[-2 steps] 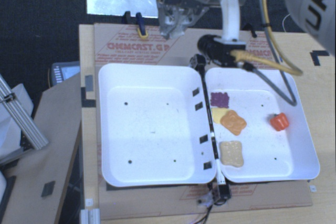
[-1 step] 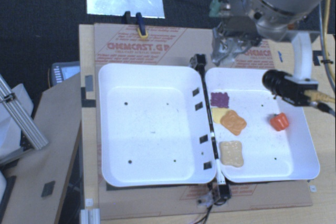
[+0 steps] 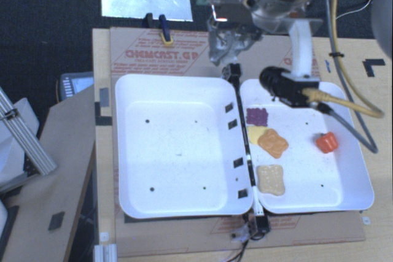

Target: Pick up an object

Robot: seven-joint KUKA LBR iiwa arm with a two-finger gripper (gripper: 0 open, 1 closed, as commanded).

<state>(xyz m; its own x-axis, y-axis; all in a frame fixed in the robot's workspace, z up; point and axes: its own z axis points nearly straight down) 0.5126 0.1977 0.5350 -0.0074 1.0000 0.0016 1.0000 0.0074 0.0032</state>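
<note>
Camera view, step: the approach is judged to be in hand; nothing is seen between the fingers, so no pick is made yet.
Gripper (image 3: 228, 59): it is held high at the far rim, above the seam where the two bins meet; whether it is open or closed cannot be told.
Right bin (image 3: 353, 178): four things are seen lying — purple piece (image 3: 256, 116), orange piece (image 3: 272, 143), tan piece (image 3: 271, 180), red piece (image 3: 327, 142).
Left bin (image 3: 178, 150): bare white floor is seen.
Relation: the purple piece is nearest, just right of and nearer the camera than the gripper; the red one is well apart.
Next move: a shift over the right bin, then a descent onto one piece, is called for.
</note>
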